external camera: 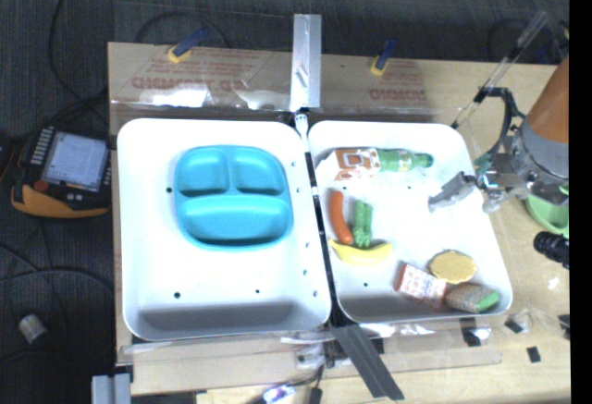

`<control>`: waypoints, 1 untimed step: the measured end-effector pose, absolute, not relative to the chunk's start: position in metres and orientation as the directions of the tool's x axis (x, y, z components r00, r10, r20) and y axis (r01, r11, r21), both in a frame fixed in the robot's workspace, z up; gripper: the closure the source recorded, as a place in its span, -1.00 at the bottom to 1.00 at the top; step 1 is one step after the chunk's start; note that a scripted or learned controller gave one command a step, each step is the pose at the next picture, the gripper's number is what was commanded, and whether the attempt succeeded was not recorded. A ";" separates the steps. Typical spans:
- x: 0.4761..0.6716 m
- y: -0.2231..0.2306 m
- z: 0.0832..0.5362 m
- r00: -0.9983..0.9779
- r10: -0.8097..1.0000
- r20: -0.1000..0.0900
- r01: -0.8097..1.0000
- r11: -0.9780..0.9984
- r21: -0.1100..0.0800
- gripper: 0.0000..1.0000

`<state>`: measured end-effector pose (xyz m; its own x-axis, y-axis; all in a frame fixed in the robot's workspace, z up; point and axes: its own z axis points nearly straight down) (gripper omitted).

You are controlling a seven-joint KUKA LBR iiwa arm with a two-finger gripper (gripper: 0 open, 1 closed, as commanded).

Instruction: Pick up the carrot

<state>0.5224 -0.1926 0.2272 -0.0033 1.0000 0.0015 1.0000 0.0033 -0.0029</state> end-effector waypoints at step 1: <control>0.505 -0.187 0.234 -0.170 0.985 -0.001 0.985 0.170 -0.001 -1.00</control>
<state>0.5054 -0.1874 0.2335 -0.1697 0.9855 -0.0013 0.9855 0.1697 -0.0014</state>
